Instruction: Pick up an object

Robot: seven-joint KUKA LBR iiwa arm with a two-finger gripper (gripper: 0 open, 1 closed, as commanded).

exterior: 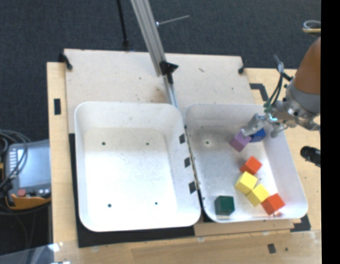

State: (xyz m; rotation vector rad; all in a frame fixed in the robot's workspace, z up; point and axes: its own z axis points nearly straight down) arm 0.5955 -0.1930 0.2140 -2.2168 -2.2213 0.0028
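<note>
Camera view: pincer (257, 130) apparently touching purple block (240, 142).

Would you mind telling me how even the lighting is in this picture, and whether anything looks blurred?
Camera view: light is soft and even, the white bins bright without harsh glare; blocks cast faint shadows; the gripper looks slightly smeared, while the green cube is fairly crisp.

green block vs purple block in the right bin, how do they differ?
Colour: the green block is dark green, the purple block light purple.
Place: the green block sits at the right bin's near edge, toward the left bin; the purple block lies farther back, right beside the gripper.
Company: the green block stands apart from other blocks; the purple block is next to a blue block.
Both are small cubes of similar size.
</note>
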